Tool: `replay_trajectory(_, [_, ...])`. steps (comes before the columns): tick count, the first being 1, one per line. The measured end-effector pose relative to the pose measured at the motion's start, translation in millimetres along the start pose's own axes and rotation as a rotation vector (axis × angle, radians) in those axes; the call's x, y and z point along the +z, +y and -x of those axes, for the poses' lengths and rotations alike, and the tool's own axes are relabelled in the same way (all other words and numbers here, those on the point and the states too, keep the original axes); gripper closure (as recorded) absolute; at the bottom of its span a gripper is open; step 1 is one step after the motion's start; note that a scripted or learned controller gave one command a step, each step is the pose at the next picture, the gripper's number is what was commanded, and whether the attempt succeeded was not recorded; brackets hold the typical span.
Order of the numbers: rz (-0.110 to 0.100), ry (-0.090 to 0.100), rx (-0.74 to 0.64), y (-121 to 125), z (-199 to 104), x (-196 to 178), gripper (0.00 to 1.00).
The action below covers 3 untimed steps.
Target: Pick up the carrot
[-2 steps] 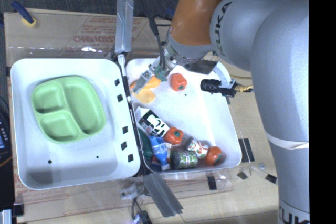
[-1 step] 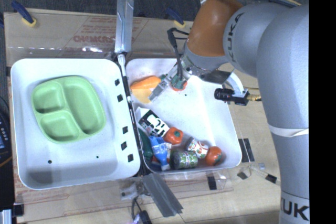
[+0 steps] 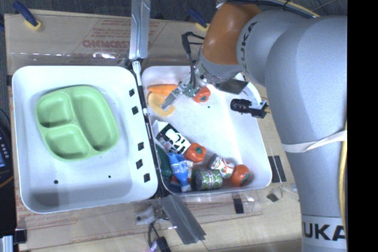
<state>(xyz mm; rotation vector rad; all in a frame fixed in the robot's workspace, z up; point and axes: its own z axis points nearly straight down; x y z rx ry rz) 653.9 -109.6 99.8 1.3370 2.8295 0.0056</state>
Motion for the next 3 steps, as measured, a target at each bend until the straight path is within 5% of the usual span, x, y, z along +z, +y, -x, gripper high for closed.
replay_trajectory(1, [0.004,-0.011,-0.003,1,3,-14,1.00])
replay_trajectory(2, [-0.009,0.008,0.256,43,-91,-93,1.00])
replay_trajectory(3, [-0.016,0.009,0.492,-29,-108,-93,1.00])
